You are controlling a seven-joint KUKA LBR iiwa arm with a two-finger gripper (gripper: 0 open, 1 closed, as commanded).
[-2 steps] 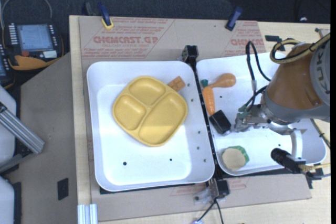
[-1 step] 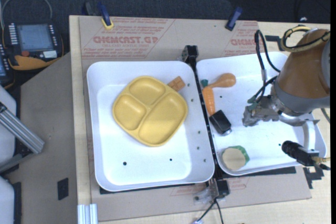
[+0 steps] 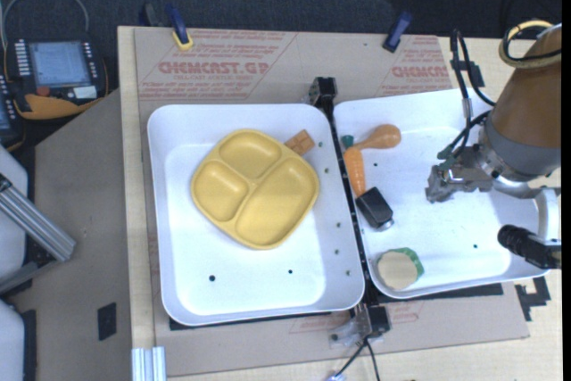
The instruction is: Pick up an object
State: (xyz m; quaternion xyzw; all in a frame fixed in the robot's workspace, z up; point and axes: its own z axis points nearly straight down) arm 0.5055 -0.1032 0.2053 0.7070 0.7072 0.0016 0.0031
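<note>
So the bench has the two white bins side by side. The left bin (image 3: pixel 169 219) carries a big yellow divided plate (image 3: pixel 255 188), three compartments, sitting toward the bin's far half and turned a bit askew. A small brown block (image 3: pixel 300 141) pokes out from under (or just beside, hard to say) the plate's far right edge.

The right bin (image 3: pixel 464 254) has all its small stuff bunched along its left edge. An orange carrot (image 3: pixel 355 170) lies lengthwise by the divider, and a tan wooden piece (image 3: pixel 378 137) with a little teal bit at its end sits at the carrot's far end, near the bin's far left corner. A black block (image 3: pixel 375 208) sits just at the carrot's near end. Down in the near left corner is a round cream thing with a green rim (image 3: pixel 399 269).

The arm comes in over the right edge of that bin, and the gripper (image 3: pixel 443 181) hangs over the bare middle of the bin floor, well apart from the objects, nothing in it. Can't tell how it's set, too small and dark.
</note>
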